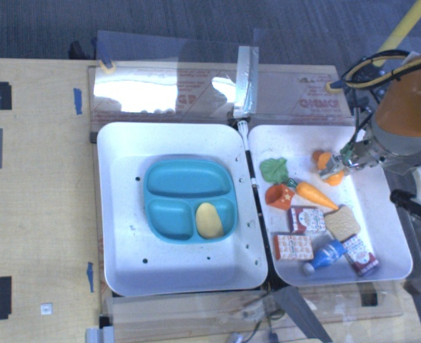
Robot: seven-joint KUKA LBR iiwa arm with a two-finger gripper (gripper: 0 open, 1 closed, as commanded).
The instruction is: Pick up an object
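Landmark = centre divider (pixel 244 148) btwn the two bins.

Left of divider: left bin (pixel 117 213), holding blue tray (pixel 189 197). Yellow potato-like piece (pixel 209 220) sits in tray's lower-right compartment; looks sorted there, prob. a drop spot, not my concern now.

Right of divider: right bin (pixel 396 227), the pick pile. Items crowd toward divider and near wall: green leafy piece (pixel 274 168), red piece (pixel 279 194), carrot (pixel 316 194), two red cartons (pixel 301 234), bread slice (pixel 342 223), blue bottle (pixel 326 254). Loose heap, so overlaps likely.

My gripper (pixel 344 159) is far right of divider, low over small orange piece (pixel 325 164) at bin's far side. Piece sits just divider-side of my tips, touching or nearly. Whether I'm spread or pinching: can't tell.
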